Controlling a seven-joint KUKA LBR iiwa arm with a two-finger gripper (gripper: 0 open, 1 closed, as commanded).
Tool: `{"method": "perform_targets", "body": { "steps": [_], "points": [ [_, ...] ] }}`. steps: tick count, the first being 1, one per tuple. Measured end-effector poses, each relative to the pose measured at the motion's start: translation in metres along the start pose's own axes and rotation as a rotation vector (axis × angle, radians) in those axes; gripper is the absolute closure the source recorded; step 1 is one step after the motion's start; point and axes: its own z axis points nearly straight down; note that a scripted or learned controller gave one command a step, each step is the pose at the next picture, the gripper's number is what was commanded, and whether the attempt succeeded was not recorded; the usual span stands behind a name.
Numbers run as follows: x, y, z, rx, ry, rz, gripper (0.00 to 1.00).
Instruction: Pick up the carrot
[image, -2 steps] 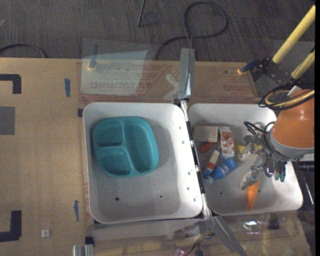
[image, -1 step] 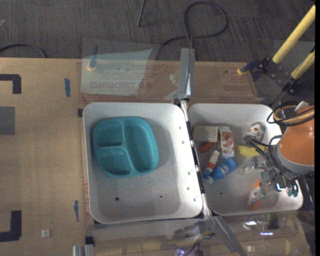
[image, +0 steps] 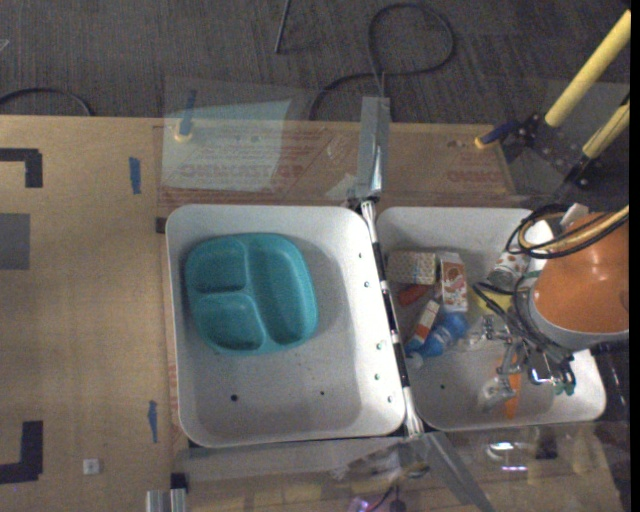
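Note:
The carrot (image: 512, 393) is a small orange stick lying near the front right of the right bin (image: 450, 405). Only part of it shows, just below the gripper. My gripper (image: 518, 362) hangs low over the bin's right side, directly above the carrot's upper end, with its metal parts and cables crowding the spot. The grey arm with its orange band (image: 580, 290) reaches in from the right and covers the bin's right edge. Whether the carrot is touched or held is hidden.
The right bin also holds a patterned box (image: 412, 267), a red-and-white carton (image: 454, 283), a small red-orange item (image: 412, 295), a blue object (image: 442, 335) and a pale piece (image: 494, 390) beside the carrot. A teal divided plate (image: 250, 290) lies in the left bin (image: 290, 400).

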Motion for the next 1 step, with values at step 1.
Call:
{"method": "perform_targets", "body": {
  "steps": [1],
  "points": [
    [0.0001, -0.0149, -0.0090, -0.004, 0.009, -0.011, 0.00]
  ]
}}
